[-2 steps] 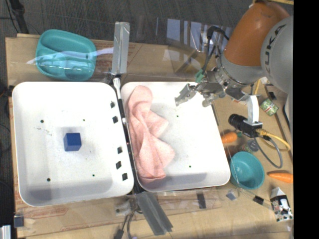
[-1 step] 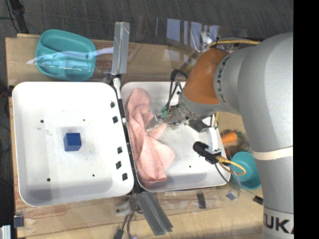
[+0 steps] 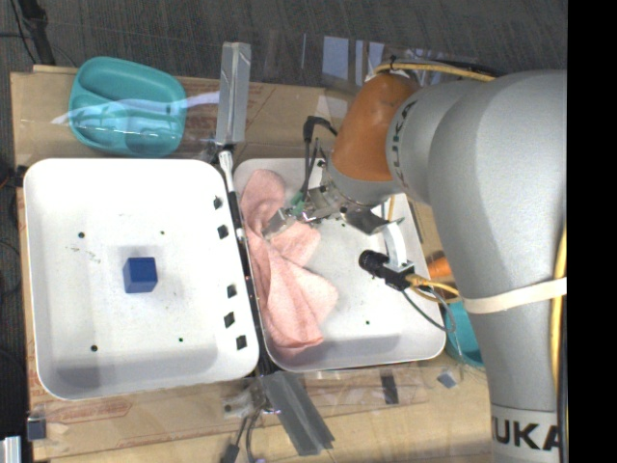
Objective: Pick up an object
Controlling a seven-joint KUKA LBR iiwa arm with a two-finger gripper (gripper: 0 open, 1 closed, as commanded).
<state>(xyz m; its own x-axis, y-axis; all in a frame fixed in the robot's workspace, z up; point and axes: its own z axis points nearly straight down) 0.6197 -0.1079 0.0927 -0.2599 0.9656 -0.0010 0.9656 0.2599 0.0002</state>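
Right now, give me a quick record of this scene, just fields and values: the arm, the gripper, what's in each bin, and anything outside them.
arm: grey KUKA arm reaching in from the right, over the right bin
gripper: gripper down at the pink cloth
right bin: right bin holds a crumpled pink cloth along its left side
left bin: left bin holds a small blue cube
outside bins: teal container on the bench behind the left bin
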